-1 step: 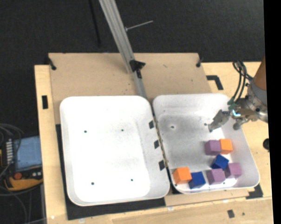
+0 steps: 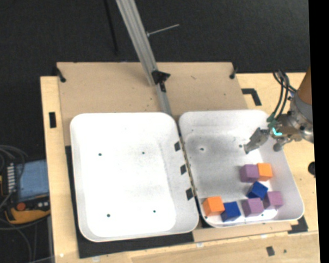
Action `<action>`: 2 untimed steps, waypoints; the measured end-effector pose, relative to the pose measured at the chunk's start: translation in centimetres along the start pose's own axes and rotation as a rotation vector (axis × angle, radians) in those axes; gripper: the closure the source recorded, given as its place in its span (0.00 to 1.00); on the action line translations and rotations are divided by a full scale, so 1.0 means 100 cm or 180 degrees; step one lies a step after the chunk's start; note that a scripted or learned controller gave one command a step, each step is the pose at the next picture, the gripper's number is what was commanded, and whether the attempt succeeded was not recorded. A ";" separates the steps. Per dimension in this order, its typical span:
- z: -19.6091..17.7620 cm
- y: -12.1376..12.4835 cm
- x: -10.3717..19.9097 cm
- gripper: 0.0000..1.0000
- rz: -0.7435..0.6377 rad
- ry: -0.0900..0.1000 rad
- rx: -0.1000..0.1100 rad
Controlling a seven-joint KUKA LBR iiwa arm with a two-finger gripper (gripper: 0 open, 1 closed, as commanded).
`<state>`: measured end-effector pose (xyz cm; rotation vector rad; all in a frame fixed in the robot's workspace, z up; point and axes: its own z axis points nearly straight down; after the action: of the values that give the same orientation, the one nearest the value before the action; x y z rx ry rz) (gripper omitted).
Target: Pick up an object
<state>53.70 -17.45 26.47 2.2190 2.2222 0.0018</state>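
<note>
Several small blocks lie in the right bin, toward its front right. A purple block touches an orange block. In front of them sit a blue block, two more purple blocks, another blue block and an orange block. My gripper hangs over the right bin's far right part, just behind the purple and orange pair. It is open, its fingers spread, with nothing between them.
The left bin stands beside the right one, with black clips along the shared edge. A slanted metal rail rises behind the bins. Cables and a blue device lie off the bench at the left.
</note>
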 end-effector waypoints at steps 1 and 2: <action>0.062 0.001 0.003 0.00 0.0008 0.0000 0.0022; 0.124 -0.003 0.000 0.00 0.0008 -0.0005 0.0012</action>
<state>53.47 -17.45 14.05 2.2231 2.2205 -0.0041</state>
